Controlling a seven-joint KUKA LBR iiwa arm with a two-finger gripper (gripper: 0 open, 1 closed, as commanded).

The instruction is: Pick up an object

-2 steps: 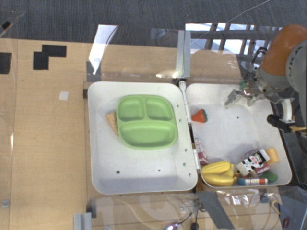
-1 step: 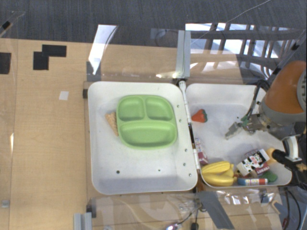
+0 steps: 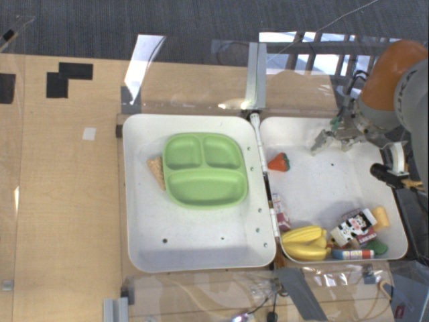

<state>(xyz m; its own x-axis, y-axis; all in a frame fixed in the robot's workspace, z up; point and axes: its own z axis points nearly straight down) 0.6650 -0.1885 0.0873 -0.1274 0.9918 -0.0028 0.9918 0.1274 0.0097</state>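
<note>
We see our gripper (image 3: 331,139) hanging over the upper part of the right bin (image 3: 303,194), its two fingers splayed wide with nothing between them. Just ahead of the open jaws, toward the dividing wall, lies a small toy strawberry (image 3: 279,162): bright red, with a green leafy cap, resting on the white floor. Well behind the jaws, at the bin's near edge, sits a yellow banana (image 3: 305,241).

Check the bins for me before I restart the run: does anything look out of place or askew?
One oddity: in the left bin, a tan waffle-like piece lies partly tucked under the green divided plate, not in a compartment. The right bin's items, including the bananas, are crowded into its near corner.
</note>
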